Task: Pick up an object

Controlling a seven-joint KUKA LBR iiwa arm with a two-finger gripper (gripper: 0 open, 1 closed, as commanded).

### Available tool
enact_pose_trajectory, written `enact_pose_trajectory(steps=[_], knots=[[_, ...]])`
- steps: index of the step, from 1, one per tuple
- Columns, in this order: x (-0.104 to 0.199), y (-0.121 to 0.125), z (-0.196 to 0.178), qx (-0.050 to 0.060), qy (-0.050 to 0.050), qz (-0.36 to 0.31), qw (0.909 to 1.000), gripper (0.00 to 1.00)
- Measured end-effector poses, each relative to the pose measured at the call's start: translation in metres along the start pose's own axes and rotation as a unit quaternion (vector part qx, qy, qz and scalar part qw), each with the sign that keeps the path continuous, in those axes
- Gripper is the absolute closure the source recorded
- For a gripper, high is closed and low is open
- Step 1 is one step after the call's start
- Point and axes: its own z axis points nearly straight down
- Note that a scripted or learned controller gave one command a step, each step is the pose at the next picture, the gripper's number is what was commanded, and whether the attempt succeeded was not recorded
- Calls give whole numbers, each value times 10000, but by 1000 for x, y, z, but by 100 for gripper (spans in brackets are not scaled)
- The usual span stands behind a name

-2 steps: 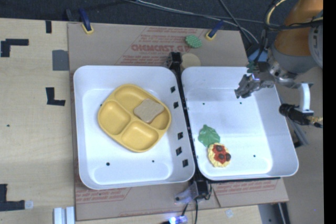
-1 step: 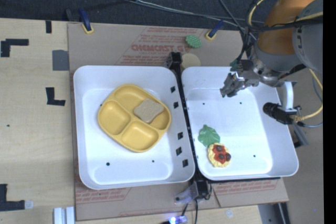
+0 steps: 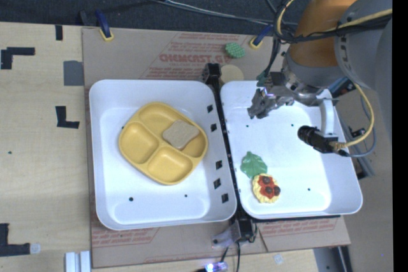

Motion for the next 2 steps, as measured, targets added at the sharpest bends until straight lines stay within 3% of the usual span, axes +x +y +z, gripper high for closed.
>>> enact_pose_trajectory(steps=[1, 2], knots=[[50, -2, 7, 13, -3, 4, 10000, 100], [104, -22, 12, 21, -8, 9, 10000, 100]])
